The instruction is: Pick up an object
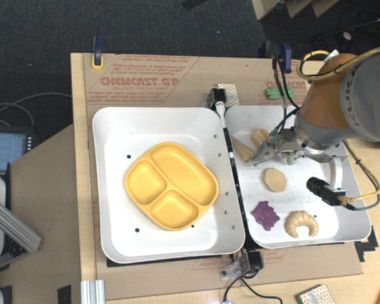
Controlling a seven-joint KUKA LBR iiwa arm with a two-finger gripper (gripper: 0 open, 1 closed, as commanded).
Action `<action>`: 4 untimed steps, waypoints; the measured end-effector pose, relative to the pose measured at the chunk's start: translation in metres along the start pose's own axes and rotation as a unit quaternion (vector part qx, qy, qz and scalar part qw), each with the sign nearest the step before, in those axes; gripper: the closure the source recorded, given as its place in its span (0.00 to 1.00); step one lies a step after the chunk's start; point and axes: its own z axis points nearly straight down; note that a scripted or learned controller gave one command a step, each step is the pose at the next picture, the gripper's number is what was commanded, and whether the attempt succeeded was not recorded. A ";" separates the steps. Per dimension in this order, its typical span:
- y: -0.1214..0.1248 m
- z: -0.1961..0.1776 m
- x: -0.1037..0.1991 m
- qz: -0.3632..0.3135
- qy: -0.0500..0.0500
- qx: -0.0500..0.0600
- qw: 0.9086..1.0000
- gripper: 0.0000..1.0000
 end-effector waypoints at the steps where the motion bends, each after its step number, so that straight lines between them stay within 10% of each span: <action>1: -0.112 0.010 -0.027 0.004 0.001 0.005 1.000 0.00; 2: -0.010 0.009 0.003 -0.004 0.000 -0.003 1.000 0.00; 3: -0.014 -0.001 0.000 0.000 0.000 -0.001 1.000 1.00; 4: 0.048 -0.151 -0.026 -0.001 -0.003 -0.010 1.000 1.00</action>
